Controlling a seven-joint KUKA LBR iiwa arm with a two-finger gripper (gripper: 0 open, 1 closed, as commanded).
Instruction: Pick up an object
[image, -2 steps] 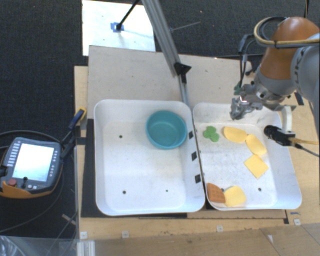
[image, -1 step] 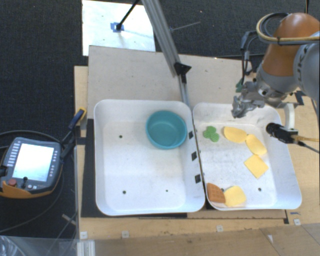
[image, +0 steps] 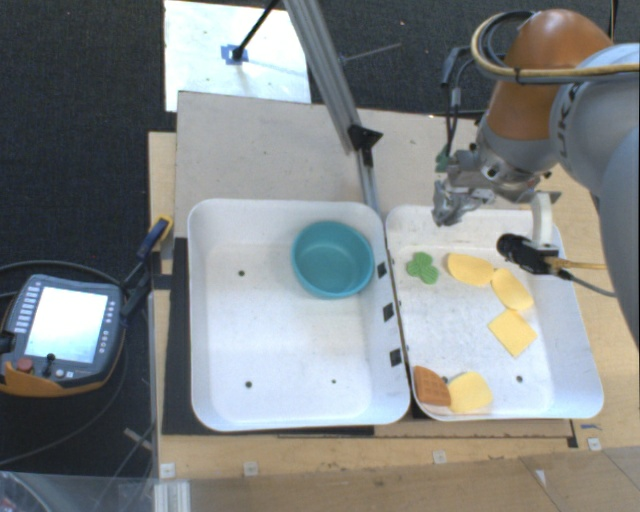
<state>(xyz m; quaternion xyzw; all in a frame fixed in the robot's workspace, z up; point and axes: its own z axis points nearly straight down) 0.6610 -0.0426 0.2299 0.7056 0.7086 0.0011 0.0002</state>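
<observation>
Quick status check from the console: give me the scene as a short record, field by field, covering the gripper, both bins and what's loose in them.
gripper: above the far edge of the right bin, nothing visible between its fingers
left bin: holds a teal bowl near its far right corner
right bin: holds the loose items
green piece: far left part of right bin
yellow pieces: three in a run near the far right, one at the near edge
orange-brown piece: near left corner, touching the near yellow piece
pick status: not yet done
</observation>
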